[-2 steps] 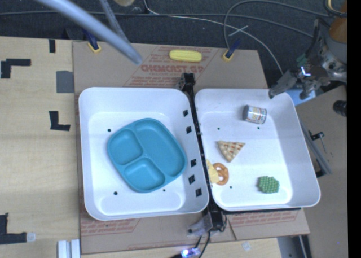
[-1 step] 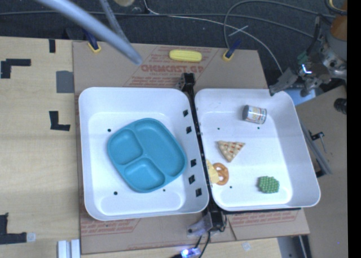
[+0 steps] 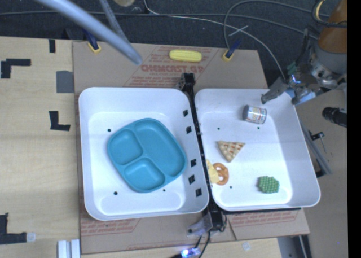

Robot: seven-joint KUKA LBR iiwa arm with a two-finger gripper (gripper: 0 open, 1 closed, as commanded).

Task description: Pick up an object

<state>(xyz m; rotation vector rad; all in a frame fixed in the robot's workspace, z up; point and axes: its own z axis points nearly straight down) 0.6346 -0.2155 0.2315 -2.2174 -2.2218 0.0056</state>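
Note:
The right bin (image 3: 299, 155) holds a small silver can (image 3: 255, 114) lying near its back, a tan waffle-like wedge (image 3: 230, 149) in the middle, a pretzel (image 3: 218, 174) against the left wall and a green knobbly ball (image 3: 268, 184) at the front right. My gripper (image 3: 284, 97) hangs over the bin's back right rim, just right of the can and above it. Its fingers are spread open with nothing between them. The grey arm with its orange band (image 3: 333, 31) rises at the far right.
A blue divided plate (image 3: 145, 154) lies in the left bin (image 3: 90, 138). A yellow toy (image 3: 185, 55) rests on the cardboard behind the bins. Cables cross the back, and a grey pole (image 3: 73, 11) slants across the upper left.

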